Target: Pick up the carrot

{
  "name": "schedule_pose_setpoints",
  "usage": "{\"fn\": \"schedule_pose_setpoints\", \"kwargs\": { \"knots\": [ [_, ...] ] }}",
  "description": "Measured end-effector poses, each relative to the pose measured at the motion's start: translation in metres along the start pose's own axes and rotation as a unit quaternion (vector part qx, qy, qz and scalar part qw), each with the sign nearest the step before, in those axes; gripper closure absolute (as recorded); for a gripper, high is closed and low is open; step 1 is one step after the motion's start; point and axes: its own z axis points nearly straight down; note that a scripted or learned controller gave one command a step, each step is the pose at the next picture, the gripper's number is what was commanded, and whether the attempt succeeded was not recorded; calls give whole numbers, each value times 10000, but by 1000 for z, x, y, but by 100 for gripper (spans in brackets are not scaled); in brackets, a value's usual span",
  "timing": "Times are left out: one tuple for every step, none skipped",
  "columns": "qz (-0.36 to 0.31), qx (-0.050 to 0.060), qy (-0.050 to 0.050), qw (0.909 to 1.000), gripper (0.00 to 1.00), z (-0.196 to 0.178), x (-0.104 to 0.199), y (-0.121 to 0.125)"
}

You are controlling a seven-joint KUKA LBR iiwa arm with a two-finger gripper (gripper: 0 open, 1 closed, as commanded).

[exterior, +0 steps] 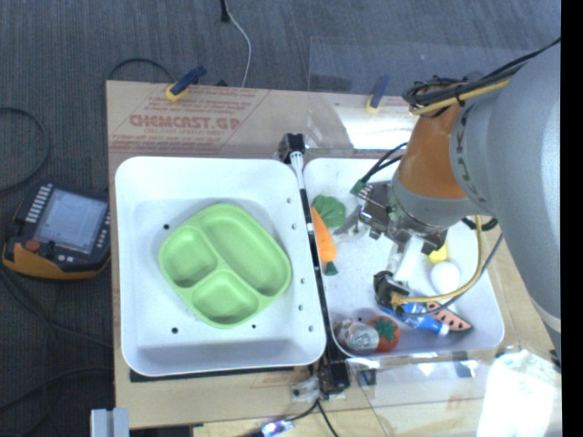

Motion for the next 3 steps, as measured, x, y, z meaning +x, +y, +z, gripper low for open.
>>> {"fn": "schedule_pose_setpoints", "kwargs": {
  "knots": [
    [845, -24, 10, 9964, 0, -34, 26, 105],
    [845, -15, 14, 9964, 0, 43, -92, 178],
    [725, -315, 75, 9968, 0, 63, -81, 158]
  ]
}}
